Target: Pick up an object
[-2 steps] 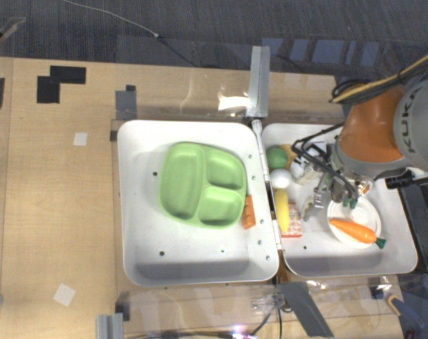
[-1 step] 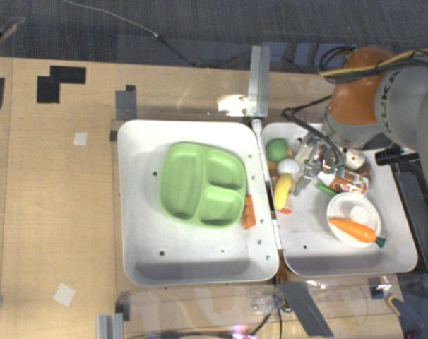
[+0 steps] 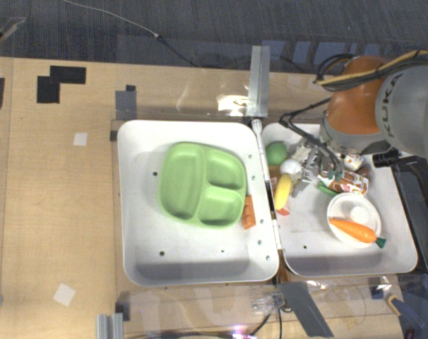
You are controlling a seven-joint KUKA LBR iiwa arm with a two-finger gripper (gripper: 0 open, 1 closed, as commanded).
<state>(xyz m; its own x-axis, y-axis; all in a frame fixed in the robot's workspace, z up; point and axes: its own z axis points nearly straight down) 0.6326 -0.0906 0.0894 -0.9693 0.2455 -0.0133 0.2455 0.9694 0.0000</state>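
Two shallow white bins side by side on a wooden bench: left bin (image 3: 140,260) and right bin (image 3: 405,249), parted by a thin rim.

In the left bin, two things. One light green plastic plate (image 3: 202,183) with three compartments, lying flat near the middle. One small orange piece (image 3: 248,214), wedged between the plate's right edge and the bin wall; too small to tell what sort.

In the right bin, six things, all candidates for picking:
- One round green ball (image 3: 275,152), in the upper left corner.
- One small white round object (image 3: 290,167), just below and right of the green ball.
- One yellow elongated toy (image 3: 282,193), lying close along the left wall, below the white round object.
- One crumpled red, green and white packet (image 3: 349,183), near the middle.
- One round white bowl (image 3: 352,214), upright, just below the packet.
- One orange toy carrot (image 3: 354,230) with a green tip, resting across the bowl's lower rim.

One grey arm with an orange band (image 3: 355,104), reaching in from the right. One metal two-finger gripper (image 3: 318,168), down low over the right bin, between the white round object and the packet, close to both. Spread or pressed together: cannot tell, too cluttered. Nothing plainly seen in its grasp.
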